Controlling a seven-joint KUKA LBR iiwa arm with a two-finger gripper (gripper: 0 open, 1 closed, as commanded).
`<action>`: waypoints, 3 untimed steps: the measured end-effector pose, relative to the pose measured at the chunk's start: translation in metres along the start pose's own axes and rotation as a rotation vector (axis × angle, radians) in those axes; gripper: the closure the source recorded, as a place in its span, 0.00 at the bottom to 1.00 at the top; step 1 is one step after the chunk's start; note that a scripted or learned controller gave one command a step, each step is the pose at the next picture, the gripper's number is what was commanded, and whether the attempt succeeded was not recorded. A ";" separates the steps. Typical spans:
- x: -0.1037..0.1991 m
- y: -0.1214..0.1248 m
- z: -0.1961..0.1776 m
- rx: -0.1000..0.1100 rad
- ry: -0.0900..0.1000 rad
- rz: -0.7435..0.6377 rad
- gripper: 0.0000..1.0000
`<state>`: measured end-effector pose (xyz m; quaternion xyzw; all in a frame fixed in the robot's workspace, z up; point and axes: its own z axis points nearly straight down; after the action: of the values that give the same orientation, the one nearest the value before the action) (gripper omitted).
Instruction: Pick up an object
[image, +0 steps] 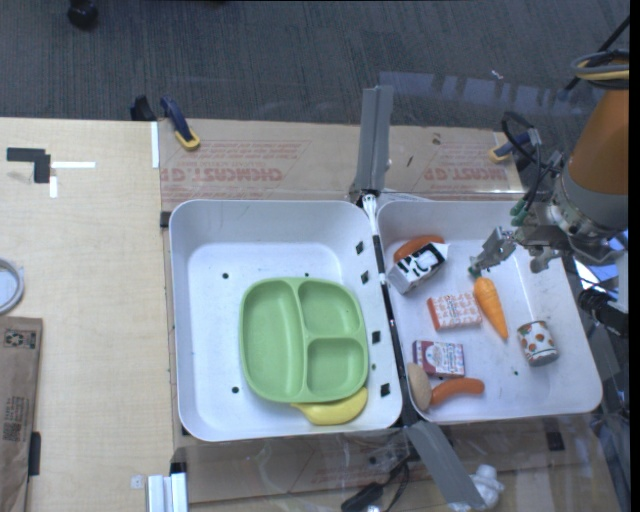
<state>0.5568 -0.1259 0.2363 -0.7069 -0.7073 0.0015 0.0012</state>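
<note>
1. Nearest you, a yellow plastic banana (335, 410) peeks from under the green divided plate (304, 338) in the left white bin (190, 330).
2. You see the orange toy carrot (490, 306) in the right white bin (570, 395), just below the gripper (516, 253).
3. Fingers spread open, gripping nothing.

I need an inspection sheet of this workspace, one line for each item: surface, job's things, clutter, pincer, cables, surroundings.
Surface: light wooden bench bearing left white bin and right white bin.
Job's things: right bin holds orange carrot, red-white carton, small printed cup, sausage; left bin holds green divided plate over yellow banana.
Clutter: tape roll at bench's left edge.
Pincer: pincer above right bin, open, holding nothing.
Cables: black cables beside arm.
Surroundings: grey floor.
</note>
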 end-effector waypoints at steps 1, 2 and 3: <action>-0.020 0.006 0.099 0.001 0.001 0.231 0.00; -0.047 0.041 0.126 -0.002 0.000 0.270 0.00; -0.013 0.033 0.133 0.001 0.001 0.324 0.00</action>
<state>0.5897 -0.1388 0.1034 -0.8118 -0.5839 0.0015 0.0017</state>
